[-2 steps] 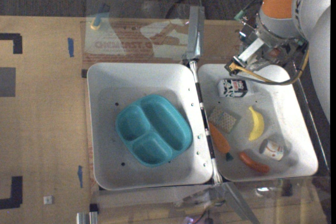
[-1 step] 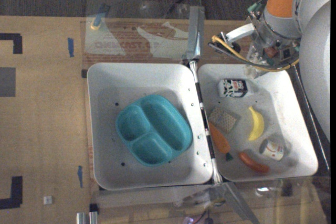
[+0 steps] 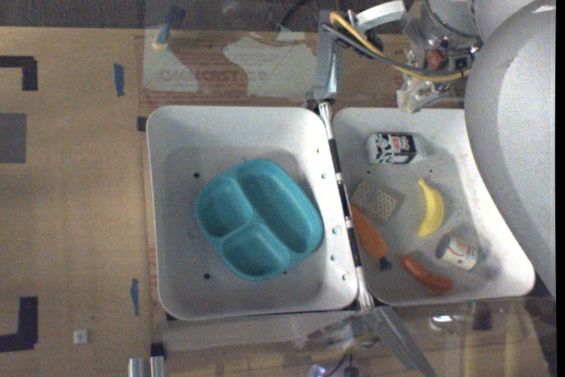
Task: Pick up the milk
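Observation:
The milk is a small white carton with black cow patches, lying on its side near the far wall of the right bin. My gripper hangs over the far rim of that bin, a little beyond and to the right of the milk, apart from it. The grey arm with its orange band fills the upper right corner and hides the bin's right side.
The right bin also holds a banana, a carrot, a sausage, a small white cup and a grey speckled square. A teal divided plate lies in the left bin.

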Action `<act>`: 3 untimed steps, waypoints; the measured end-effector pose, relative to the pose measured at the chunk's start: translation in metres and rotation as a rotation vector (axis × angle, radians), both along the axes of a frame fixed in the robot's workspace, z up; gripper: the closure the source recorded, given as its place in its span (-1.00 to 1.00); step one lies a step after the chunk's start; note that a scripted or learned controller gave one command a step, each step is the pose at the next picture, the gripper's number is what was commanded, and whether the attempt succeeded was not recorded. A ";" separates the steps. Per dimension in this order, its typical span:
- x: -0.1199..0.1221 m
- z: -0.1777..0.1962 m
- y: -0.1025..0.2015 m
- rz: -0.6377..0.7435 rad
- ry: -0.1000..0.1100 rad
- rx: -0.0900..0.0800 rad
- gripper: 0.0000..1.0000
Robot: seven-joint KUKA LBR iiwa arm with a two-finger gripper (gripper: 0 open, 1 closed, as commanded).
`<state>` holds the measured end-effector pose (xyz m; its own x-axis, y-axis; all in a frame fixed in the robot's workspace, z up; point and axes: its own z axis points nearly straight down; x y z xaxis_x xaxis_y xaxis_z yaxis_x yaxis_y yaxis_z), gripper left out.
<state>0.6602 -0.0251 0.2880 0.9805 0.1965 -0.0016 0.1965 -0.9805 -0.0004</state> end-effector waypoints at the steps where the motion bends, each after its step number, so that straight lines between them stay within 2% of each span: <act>1: 0.000 0.000 0.000 0.000 0.000 0.000 -1.00; 2: -0.023 0.041 -0.058 0.146 0.003 -0.001 -1.00; 3: -0.007 -0.052 -0.071 0.181 0.007 0.002 -1.00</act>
<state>0.6537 -0.0965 0.2358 0.9291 0.3697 -0.0079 0.3697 -0.9291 -0.0049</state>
